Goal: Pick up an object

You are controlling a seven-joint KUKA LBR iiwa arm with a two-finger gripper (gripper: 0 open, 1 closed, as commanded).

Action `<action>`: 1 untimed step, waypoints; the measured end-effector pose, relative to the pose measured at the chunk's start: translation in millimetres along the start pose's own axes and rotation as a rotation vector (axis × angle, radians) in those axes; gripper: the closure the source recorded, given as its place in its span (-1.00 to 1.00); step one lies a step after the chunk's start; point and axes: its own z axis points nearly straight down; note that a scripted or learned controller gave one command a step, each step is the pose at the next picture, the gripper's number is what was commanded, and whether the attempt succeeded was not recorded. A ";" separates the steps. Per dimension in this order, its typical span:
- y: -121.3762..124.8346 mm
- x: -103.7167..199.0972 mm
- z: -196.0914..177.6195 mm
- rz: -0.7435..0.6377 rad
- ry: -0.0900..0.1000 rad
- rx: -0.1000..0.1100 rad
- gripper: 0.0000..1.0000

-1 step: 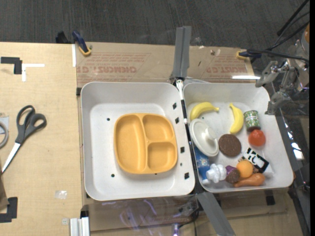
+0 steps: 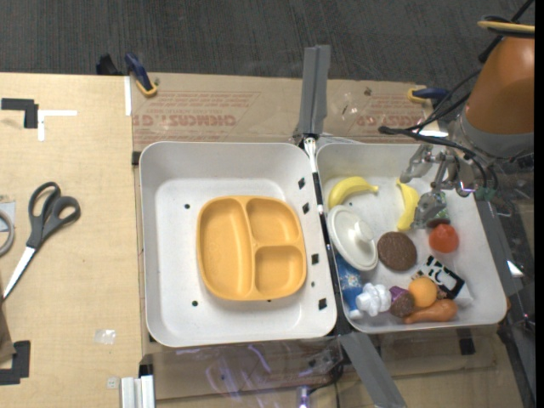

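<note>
Your gripper [image 2: 430, 204] is low in the right bin [image 2: 493, 266], just above the tomato [image 2: 444, 239] and beside a banana [image 2: 408, 204]. Can't tell if it's spread or pinching anything. Second banana [image 2: 350, 189] lies near the bin's left wall, with a white bowl [image 2: 354, 238] below it and a brown disc [image 2: 396, 250] beside that. Orange [image 2: 422, 291] and carrot [image 2: 432, 313] sit at the front. Yellow tray [image 2: 252, 247] is in the left bin [image 2: 170, 253].

One fixed camera looks down at a slant on the bench [image 2: 68, 313], taking in both bins, left bin [image 2: 161, 245] and right bin [image 2: 484, 304].
</note>
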 end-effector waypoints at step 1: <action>-0.7 15.0 76.0 -0.015 -0.002 0.001 -1.00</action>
